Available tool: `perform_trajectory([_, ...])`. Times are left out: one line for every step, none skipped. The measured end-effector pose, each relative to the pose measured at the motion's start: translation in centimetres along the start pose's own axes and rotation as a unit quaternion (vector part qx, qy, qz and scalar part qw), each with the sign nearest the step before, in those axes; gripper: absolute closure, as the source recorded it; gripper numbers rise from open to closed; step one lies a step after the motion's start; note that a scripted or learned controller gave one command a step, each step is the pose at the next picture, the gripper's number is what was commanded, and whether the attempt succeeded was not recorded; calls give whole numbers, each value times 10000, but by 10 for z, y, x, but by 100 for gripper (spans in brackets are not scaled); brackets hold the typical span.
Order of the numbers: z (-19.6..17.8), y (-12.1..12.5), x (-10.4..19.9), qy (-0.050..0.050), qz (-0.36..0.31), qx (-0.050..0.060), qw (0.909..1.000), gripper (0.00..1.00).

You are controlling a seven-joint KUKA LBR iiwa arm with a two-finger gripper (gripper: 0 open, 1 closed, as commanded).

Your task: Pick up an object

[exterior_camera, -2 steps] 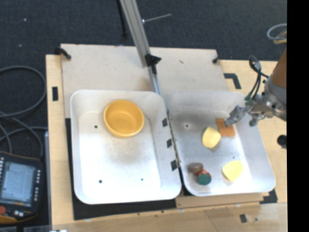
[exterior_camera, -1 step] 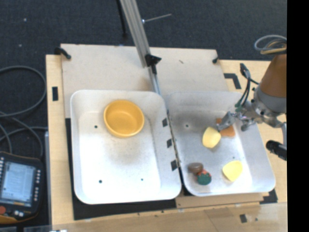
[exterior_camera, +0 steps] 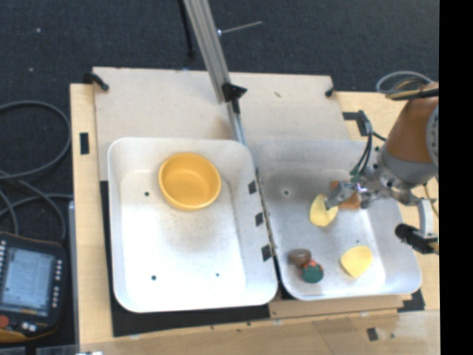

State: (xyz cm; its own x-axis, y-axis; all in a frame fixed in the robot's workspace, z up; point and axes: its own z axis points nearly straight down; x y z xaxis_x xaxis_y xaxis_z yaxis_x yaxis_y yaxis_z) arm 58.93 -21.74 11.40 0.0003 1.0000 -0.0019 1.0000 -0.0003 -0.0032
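Observation:
My gripper [exterior_camera: 341, 197] hangs low over the middle of the right bin [exterior_camera: 392, 272], reaching in from the right below the orange band [exterior_camera: 411, 130] of the arm. A pale yellow piece [exterior_camera: 321, 212] lies right at the gripper's left tip, touching or just under it; whether it is gripped I cannot tell. A second yellow piece [exterior_camera: 356, 261] rests near the bin's front right. A brown lump [exterior_camera: 298, 257] and a green and red object [exterior_camera: 312, 272] sit together at the front left of that bin.
The left bin [exterior_camera: 133, 272] bears a yellow bowl [exterior_camera: 190, 181] in its far part. A slanted metal rail [exterior_camera: 209, 43] runs from the top down to the gap between the bins. Cables loop at the arm's wrist on the right.

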Motion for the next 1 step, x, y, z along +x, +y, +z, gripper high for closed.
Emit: perform_trajectory([-15, 2, -1, -7, 6, -39, 10000, 100])
